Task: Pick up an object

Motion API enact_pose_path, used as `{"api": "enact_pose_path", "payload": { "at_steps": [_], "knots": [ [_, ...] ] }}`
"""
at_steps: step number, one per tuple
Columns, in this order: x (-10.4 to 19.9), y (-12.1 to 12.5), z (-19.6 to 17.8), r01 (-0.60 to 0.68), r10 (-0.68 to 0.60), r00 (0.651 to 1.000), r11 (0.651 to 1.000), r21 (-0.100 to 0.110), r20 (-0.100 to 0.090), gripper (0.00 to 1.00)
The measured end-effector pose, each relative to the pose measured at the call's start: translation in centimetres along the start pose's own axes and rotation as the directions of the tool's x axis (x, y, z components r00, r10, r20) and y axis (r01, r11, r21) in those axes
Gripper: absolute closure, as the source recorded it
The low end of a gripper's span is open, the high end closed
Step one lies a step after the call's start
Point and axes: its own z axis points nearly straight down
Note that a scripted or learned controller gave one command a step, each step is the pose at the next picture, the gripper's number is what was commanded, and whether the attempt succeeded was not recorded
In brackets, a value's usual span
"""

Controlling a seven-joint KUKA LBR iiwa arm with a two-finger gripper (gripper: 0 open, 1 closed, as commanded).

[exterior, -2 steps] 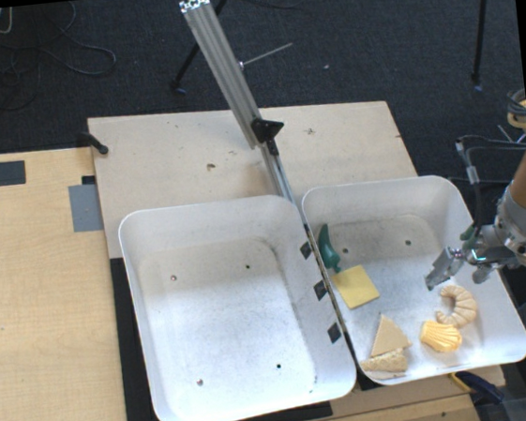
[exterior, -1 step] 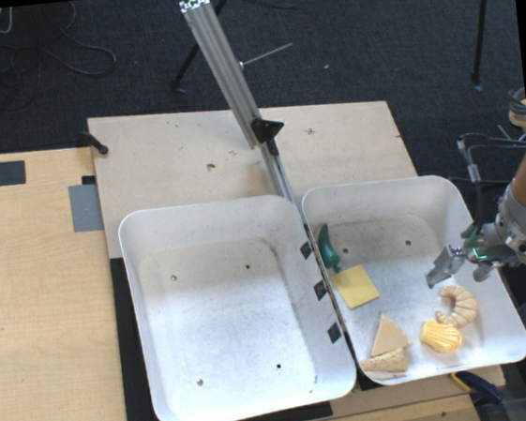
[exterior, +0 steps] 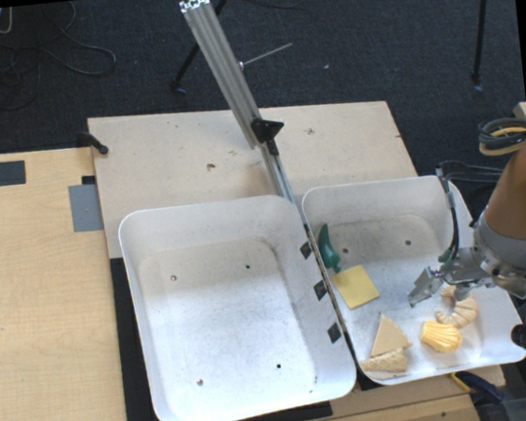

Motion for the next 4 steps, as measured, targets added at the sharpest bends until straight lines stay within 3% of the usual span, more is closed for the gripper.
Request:
{"api": "enact_pose_path", "payload": {
  "at_steps": [1, 2, 4],
  "knots": [
    [0.0, 0.1, 5.1, -0.001, 0.001, 1.000, 1.000, -0.008, 0.003, 0.00],
    [-0.1, 0.0, 4.0, -0.007, 0.007, 1.000, 1.000, -0.007, 0.002, 1.00],
    [0.3, 1.2, -4.9, 0.003, -0.003, 1.000, 1.000, -0.011, 0.004, 1.00]
  ]
}}
